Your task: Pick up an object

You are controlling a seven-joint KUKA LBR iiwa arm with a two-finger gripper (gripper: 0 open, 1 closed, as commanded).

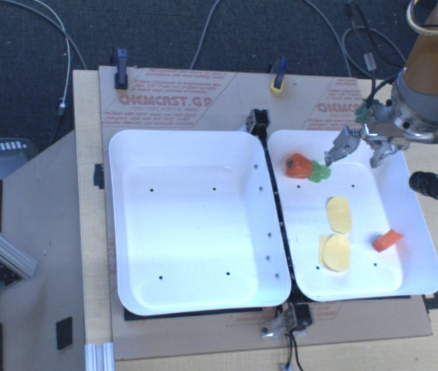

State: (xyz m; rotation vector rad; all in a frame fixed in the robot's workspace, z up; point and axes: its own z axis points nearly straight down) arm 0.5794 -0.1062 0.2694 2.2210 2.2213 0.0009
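A: Where does the gripper (360, 148) stand?

B: Over the far end of the right bin (415, 242), fingers spread wide, nothing between them. The red-and-green toy (305, 168) lies just beside the left fingertip, outside the gap.

A: The risk?

B: Closing here would likely catch air, or nudge the toy toward the bin wall. The two yellow pieces (337, 234) and the orange piece (387, 240) sit well nearer the camera than the fingers.

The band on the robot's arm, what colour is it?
Orange. The band sits above the wrist, clearest in the camera view.
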